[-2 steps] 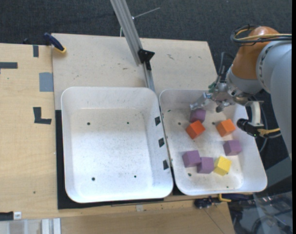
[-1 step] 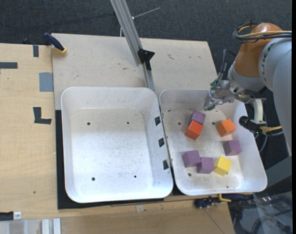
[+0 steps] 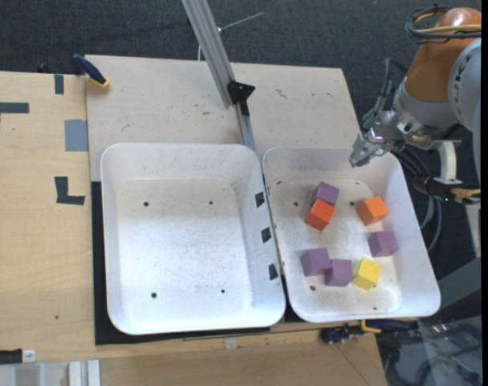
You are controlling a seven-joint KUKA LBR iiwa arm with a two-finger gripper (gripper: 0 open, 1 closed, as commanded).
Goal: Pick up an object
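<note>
Gripper (image 3: 362,156) sits over the far rim of the right bin (image 3: 412,215); can't tell its jaw state from this angle, nothing seen held. All blocks lie below and nearward of the jaws: purple block (image 3: 326,193) closest, touching orange-red block (image 3: 320,214); orange block (image 3: 372,209) down-right; purple block (image 3: 383,242), two purple blocks (image 3: 326,265) and yellow block (image 3: 367,273) farthest. Left bin (image 3: 115,215) well apart to the left.

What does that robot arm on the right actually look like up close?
The arm is built from rounded grey segments with a broad orange band above the wrist. Thin black cables loop over its top and trail down beside it. It narrows to a small metallic grey gripper at the tip, with dark wiring bunched just above it.
</note>
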